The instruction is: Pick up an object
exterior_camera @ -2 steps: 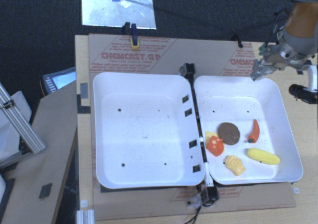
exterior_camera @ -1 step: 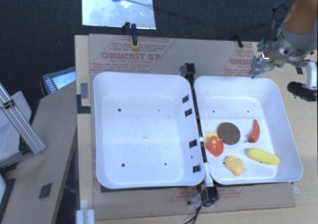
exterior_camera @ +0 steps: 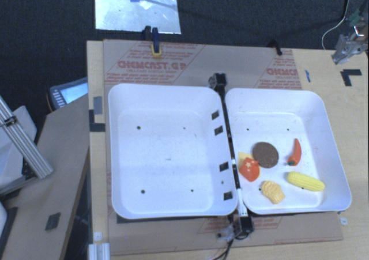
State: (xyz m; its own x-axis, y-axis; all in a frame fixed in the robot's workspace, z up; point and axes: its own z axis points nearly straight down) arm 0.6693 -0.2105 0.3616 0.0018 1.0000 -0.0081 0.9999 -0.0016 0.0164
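Note:
Several small toy foods lie in the right bin (exterior_camera: 277,106). A brown round disc (exterior_camera: 266,154) sits near the bin's middle. Beside it on the left is a red and yellow piece (exterior_camera: 248,167). A red chili pepper (exterior_camera: 296,152) lies to the disc's right. A yellow corn cob (exterior_camera: 305,181) rests near the front right corner, and a small yellow-orange ridged piece (exterior_camera: 273,191) lies by the front wall. All of them lie apart from each other or barely touching.
The left bin (exterior_camera: 167,155) stands beside the right one, joined by black clips along the shared wall (exterior_camera: 228,149). Both sit on a cardboard sheet (exterior_camera: 196,60) on the bench. A metal bracket (exterior_camera: 350,45) is at the upper right.

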